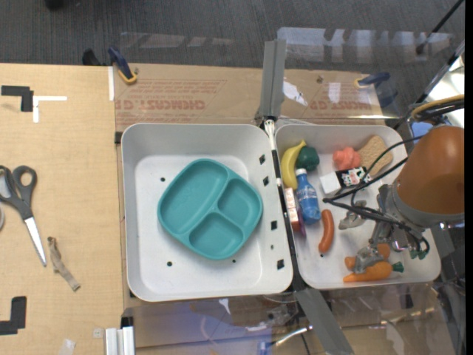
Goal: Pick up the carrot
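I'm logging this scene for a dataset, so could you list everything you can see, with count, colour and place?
bins: 2, white, side by side on bench
divided plate: 1, teal, left bin
banana: 1, yellow, right bin, far left corner
bottle: 1, blue cap, right bin
sausage: 1, red-orange, right bin
carrot: 1, orange, right bin, near edge
scissors: 1, grey, bench left
gripper: 1, grey, just over the carrot
arm: 1, orange band, from right
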Controlling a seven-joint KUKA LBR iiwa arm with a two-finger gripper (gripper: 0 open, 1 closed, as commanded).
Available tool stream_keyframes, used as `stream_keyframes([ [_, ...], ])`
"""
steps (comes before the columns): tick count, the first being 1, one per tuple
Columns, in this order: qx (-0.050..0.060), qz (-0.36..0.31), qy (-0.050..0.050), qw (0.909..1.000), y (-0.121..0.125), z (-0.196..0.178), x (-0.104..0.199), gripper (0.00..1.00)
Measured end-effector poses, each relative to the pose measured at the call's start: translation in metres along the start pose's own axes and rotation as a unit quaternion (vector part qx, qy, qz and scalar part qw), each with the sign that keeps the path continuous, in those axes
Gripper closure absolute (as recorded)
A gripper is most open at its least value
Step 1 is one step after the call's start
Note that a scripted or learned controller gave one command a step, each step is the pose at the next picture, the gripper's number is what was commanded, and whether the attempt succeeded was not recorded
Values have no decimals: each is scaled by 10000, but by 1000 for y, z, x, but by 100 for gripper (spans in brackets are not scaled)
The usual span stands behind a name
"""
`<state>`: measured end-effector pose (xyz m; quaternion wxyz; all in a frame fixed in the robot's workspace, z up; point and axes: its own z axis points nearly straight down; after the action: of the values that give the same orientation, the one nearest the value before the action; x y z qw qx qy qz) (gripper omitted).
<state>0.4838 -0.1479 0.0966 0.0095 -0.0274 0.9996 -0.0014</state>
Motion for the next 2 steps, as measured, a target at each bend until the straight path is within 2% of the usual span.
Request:
stream_keyframes([
  [1,-2,210,17,9998,-2,0,0,0],
  [2,4,1381,34,9904,-54,2,3,0],
])
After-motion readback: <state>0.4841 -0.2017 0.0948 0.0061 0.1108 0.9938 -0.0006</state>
